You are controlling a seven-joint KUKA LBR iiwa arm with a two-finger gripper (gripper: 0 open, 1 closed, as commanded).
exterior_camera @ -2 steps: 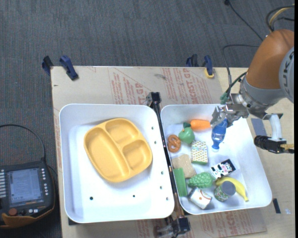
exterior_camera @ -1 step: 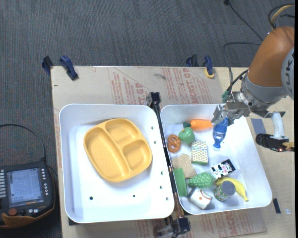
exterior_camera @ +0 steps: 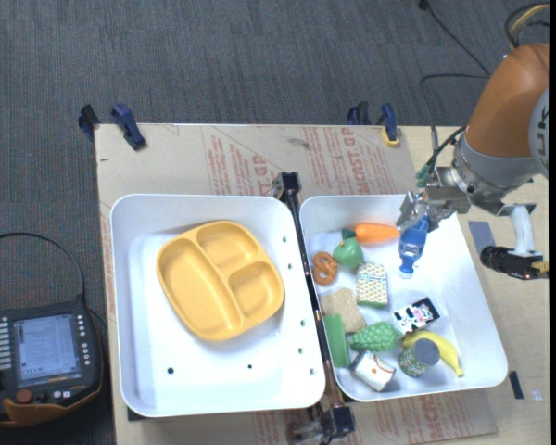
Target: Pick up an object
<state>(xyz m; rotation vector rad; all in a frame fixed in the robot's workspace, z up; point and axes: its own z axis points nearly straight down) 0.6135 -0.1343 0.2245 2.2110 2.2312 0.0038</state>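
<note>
Lower left of frame: a control pendant (exterior_camera: pixel 42 352) on the carpet beside the bench.

Lower right: the right bin (exterior_camera: pixel 477 290), holding a banana (exterior_camera: pixel 442 349), a small can (exterior_camera: pixel 415 360), a little carton (exterior_camera: pixel 374 370), a green leafy toy (exterior_camera: pixel 374 336), a cow-print block (exterior_camera: pixel 415 315), a cracker (exterior_camera: pixel 341 308), a checked packet (exterior_camera: pixel 372 286), a pretzel (exterior_camera: pixel 324 267), a green pepper (exterior_camera: pixel 347 252) and a carrot (exterior_camera: pixel 378 233).

Centre left: the left bin (exterior_camera: pixel 130 248) with a yellow divided plate (exterior_camera: pixel 221 278).

Upper right: the gripper (exterior_camera: pixel 424 211), closed on the neck of a blue bottle (exterior_camera: pixel 411 244), which hangs from it over the right bin beside the carrot.

Judgement: the bottle hangs long below a grip at its top, so a slow, straight lift would suit best, keeping it from swinging or slipping.
</note>
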